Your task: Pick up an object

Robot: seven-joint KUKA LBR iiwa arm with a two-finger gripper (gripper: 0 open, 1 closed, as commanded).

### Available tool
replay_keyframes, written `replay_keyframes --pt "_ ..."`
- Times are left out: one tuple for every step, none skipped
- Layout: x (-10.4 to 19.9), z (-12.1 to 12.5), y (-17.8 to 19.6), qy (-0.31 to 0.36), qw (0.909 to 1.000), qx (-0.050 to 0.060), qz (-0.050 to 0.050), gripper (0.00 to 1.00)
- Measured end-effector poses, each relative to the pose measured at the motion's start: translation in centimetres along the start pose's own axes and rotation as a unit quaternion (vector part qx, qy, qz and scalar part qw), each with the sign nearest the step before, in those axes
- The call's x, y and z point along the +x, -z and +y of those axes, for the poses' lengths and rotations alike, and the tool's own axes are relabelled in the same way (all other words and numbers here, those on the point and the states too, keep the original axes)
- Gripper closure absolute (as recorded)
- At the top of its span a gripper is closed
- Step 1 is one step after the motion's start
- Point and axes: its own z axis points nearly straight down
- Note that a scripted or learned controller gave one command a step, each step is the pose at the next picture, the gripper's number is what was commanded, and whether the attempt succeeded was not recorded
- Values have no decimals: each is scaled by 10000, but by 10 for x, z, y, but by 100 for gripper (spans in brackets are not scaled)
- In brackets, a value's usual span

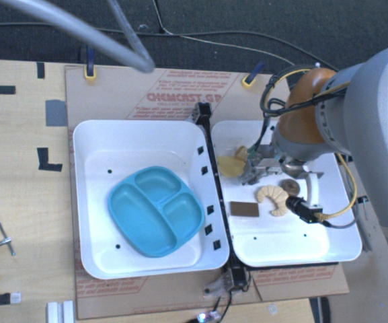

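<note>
My gripper [253, 172] is low in the right bin [281, 251], near its left side, with the grey arm and orange band [308, 110] above it. A pale yellow piece [230, 166] lies right beside the gripper on its left, touching or nearly touching it. A tan croissant-shaped item [272, 196] lies just below and to the right of the gripper. A flat brown rectangle [244, 209] rests below the gripper. A small round brown item [290, 186] sits partly under the wrist.
The left bin [93, 153] holds a blue divided plate [154, 210]. A black divider [210, 180] with clips runs between the bins. Cables loop around the wrist and past the right bin's right wall. A metal bar crosses the top left.
</note>
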Motion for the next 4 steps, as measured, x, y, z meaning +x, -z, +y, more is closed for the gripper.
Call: replay_keyframes --pt "-4 6 44 -5 10000 1 12 100" --pt "-12 14 95 -7 10000 -9 8 100" --pt "-11 14 124 -3 10000 -2 11 100" --pt "45 -11 126 14 10000 14 17 100"
